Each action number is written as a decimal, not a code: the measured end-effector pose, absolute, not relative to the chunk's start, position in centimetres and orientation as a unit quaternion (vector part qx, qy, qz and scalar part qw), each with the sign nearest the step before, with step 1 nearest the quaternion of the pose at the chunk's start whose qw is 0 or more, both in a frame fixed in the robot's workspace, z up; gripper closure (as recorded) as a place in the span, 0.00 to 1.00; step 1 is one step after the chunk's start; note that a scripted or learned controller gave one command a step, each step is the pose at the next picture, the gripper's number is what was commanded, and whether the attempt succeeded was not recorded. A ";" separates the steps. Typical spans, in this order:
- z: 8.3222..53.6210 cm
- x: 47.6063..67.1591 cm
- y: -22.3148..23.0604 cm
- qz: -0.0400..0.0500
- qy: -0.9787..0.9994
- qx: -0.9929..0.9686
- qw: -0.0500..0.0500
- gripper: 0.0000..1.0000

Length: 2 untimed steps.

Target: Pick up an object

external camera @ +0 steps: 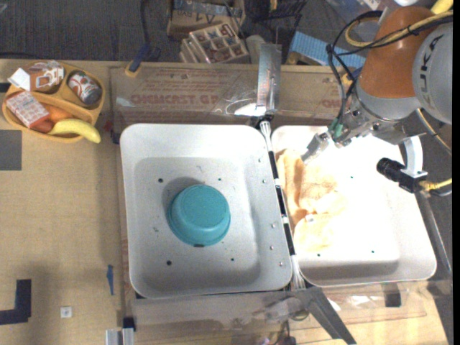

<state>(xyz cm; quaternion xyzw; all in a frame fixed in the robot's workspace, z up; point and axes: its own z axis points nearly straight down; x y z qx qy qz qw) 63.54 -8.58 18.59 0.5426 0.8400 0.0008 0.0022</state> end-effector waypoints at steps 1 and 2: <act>9.4 59.5 -12.6 0.004 0.877 0.481 0.009 0.00; 10.6 59.7 -12.8 0.006 0.875 0.483 0.010 1.00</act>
